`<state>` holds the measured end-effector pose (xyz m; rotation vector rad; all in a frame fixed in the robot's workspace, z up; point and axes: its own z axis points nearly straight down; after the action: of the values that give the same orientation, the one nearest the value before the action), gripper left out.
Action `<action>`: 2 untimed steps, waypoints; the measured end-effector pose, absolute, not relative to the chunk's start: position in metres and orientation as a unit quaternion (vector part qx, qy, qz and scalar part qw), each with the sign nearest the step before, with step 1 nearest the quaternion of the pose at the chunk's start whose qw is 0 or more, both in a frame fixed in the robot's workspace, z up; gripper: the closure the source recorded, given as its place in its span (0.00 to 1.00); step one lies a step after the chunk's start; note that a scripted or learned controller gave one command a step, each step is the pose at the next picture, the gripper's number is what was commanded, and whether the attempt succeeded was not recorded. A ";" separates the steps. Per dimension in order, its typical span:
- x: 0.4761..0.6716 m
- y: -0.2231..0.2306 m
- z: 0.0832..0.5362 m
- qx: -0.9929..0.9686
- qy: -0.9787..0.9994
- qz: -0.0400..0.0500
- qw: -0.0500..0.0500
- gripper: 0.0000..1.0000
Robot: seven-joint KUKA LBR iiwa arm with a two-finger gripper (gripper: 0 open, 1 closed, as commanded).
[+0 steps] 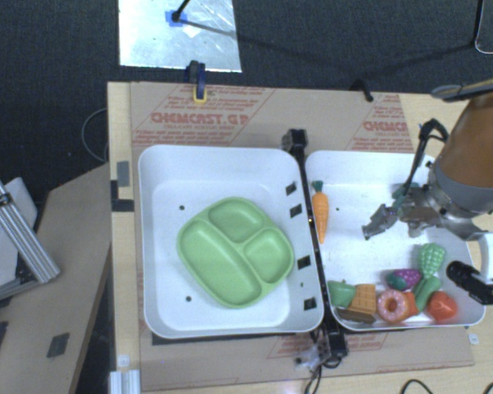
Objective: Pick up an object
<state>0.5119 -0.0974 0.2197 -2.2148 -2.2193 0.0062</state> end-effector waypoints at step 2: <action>0.515 -0.098 0.160 -0.707 -0.708 0.001 0.002 0.00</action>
<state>0.5155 -0.0982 0.1603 -2.2167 -2.2200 0.0037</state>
